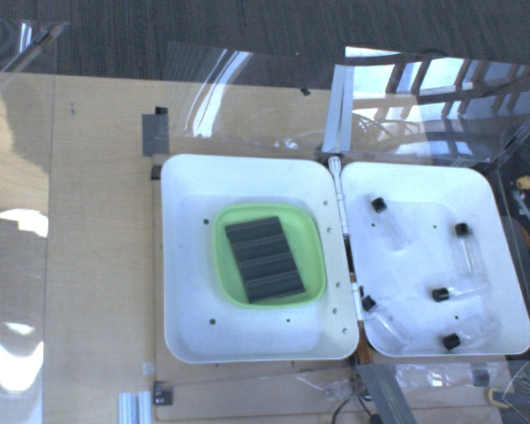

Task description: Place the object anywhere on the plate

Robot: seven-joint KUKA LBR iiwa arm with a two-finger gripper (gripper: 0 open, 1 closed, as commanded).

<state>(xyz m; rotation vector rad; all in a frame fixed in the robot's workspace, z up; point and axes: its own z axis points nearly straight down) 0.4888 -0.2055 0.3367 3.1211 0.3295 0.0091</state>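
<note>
A green square plate (pixel 311 263) sits in the middle of the left white bin (pixel 185 325). A dark grey ribbed block (pixel 263 259) lies flat on the plate, tilted a little, covering most of its centre. Several clear vials with black caps lie in the right white bin (pixel 503 325): one at the upper left (pixel 387 220), one standing along the right side (pixel 465 247), one low in the middle (pixel 455 291).
A further capped vial (pixel 464 337) lies near the right bin's front edge, and another (pixel 376 314) lies by the divider between the bins. A metal bracket (pixel 337 113) stands behind the bins. Wooden bench (pixel 71 237) extends to the left.
</note>
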